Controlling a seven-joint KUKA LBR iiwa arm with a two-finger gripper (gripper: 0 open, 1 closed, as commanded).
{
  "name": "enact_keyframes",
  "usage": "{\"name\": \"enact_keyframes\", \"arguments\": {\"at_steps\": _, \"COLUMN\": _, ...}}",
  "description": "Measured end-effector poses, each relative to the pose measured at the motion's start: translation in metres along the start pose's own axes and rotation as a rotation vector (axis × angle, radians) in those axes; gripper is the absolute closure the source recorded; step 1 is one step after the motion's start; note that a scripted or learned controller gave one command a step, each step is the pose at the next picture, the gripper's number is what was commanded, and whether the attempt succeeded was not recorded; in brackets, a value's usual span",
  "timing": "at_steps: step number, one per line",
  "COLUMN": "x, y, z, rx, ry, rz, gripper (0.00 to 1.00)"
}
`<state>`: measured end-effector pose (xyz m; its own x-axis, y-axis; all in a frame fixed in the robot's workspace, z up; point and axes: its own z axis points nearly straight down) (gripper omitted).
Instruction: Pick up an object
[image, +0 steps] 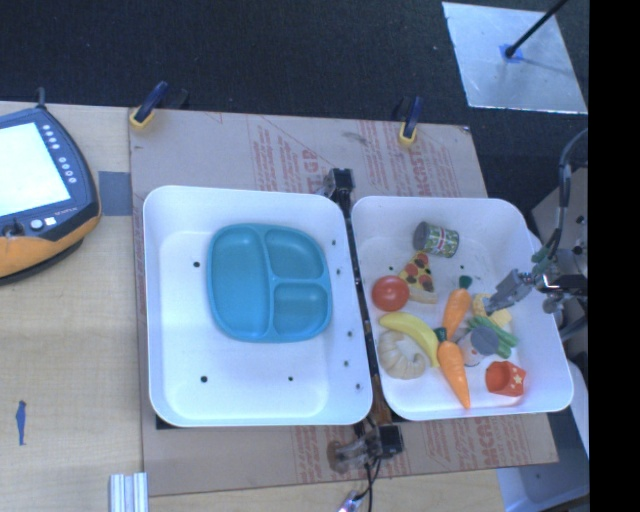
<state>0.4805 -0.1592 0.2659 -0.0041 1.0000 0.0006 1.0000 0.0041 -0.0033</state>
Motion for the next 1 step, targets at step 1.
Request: {"name": "enact_keyframes", "arguments": {"at_steps": 1, "x": -0.0275, "y": -0.0051, "z": 0.091, "rx": 0.002, "ry": 0.0, "rz": -0.002, "gripper": 0.0}}
